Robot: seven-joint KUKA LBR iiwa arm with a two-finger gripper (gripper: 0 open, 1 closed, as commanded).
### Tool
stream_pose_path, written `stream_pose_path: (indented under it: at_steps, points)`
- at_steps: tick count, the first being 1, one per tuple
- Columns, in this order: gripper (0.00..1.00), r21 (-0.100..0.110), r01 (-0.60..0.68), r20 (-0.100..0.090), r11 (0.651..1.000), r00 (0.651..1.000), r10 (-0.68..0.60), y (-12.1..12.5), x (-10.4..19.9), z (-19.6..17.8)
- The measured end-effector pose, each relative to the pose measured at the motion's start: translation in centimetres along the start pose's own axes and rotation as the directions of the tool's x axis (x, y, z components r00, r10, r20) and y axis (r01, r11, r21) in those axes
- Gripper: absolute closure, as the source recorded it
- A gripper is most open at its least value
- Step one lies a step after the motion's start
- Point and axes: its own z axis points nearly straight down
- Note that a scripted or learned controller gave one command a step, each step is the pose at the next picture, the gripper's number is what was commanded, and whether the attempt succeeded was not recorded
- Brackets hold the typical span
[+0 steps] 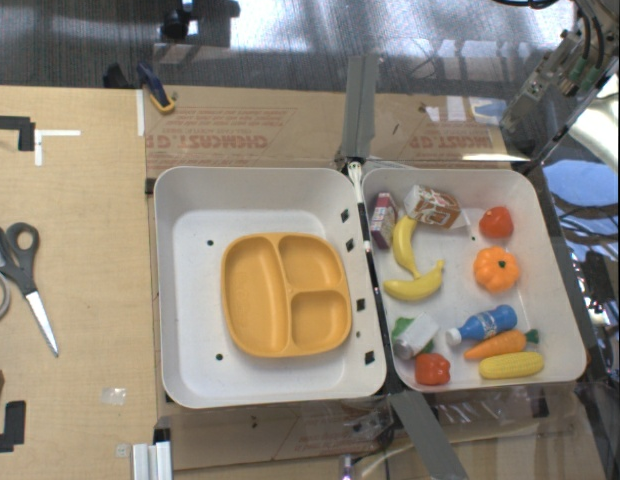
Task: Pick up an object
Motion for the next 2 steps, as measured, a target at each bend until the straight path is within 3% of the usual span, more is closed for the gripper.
stream_pose_path:
  at_steps: [1, 2]
  points:
    - [1.0, 0.0, 0.064, 0.0, 0.998, 0.998, -0.064, -8.0, -6.8, -5.1]
    - [1.0, -0.001, 0.275, 0.002, 0.961, 0.961, -0.275, -8.5, -6.9, -6.3]
